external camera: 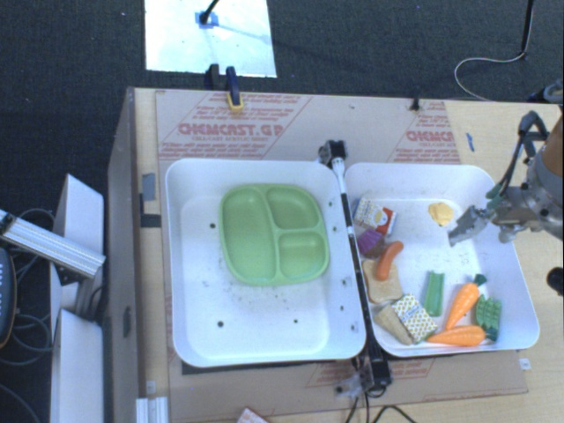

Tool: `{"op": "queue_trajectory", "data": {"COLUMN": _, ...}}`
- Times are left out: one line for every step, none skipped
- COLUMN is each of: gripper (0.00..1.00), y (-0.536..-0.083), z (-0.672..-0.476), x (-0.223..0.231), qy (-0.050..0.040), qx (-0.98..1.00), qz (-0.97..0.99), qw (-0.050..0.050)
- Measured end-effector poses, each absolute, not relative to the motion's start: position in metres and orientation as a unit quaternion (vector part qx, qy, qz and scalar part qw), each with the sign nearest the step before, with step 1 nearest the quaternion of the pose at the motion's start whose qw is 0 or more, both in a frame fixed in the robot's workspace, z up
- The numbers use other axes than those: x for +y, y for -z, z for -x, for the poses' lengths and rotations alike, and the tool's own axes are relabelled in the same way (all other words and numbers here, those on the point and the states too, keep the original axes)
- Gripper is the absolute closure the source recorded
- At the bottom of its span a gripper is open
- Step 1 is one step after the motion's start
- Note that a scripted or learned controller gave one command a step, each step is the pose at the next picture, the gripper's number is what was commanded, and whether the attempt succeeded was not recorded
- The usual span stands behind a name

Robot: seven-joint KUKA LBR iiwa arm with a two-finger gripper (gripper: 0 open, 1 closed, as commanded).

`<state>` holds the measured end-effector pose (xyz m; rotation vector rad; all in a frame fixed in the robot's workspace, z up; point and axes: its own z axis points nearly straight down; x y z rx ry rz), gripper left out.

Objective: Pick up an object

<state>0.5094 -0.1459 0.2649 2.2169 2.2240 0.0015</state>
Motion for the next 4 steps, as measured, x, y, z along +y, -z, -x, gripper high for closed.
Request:
{"op": "queue_trajectory", "data": {"gripper": 0.00, "y": -0.132, "z": -0.486, "x": -0.172, "qy": 0.0005, "qx": 0.707, "qz": -0.707, "qw": -0.001}}
{"op": "queue_trajectory", "data": {"gripper": 0.00, "y": -0.084, "z": -0.574, "x": -0.126, "qy": -0.0006, "qx": 0.709, "qz": -0.706, "qw": 0.000}}
{"op": "queue_trajectory", "data": {"gripper": 0.00, "y": -0.085, "z": -0.620, "x": -0.089, "qy": -0.0011, "qx": 0.709, "qz": -0.706, "qw": 0.002}}
{"op": "queue_trajectory", "data": {"gripper": 1.00, "y": -0.095, "z": -0.620, "x": -0.089, "qy": -0.0008, "qx": 0.709, "qz": -0.705, "qw": 0.001}}
